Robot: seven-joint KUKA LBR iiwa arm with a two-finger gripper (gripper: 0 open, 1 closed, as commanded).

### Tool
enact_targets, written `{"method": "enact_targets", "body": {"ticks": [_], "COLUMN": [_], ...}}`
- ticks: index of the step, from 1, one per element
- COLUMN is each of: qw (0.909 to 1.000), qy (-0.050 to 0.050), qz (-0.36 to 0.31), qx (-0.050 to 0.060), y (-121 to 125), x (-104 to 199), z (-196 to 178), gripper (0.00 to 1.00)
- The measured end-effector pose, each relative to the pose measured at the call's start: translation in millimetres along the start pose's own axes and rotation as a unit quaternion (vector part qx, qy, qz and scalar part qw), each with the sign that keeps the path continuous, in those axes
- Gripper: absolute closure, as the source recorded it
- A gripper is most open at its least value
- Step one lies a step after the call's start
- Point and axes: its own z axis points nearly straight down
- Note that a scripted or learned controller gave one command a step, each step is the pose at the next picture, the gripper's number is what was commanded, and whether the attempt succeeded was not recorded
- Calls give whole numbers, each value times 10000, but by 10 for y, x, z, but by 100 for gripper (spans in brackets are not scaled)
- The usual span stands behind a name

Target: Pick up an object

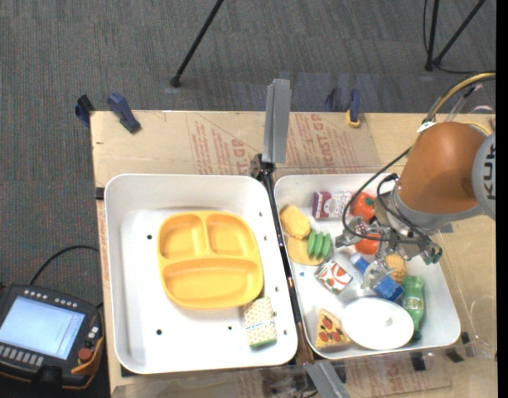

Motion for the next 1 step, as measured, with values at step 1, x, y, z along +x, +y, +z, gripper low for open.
{"method": "enact_targets", "body": {"ticks": [1], "qw": [9997], "qy": [-7], "qz": [-250], "qx": [-5], "y": [104], "x": [465], "z": [-5], "gripper": [0]}}
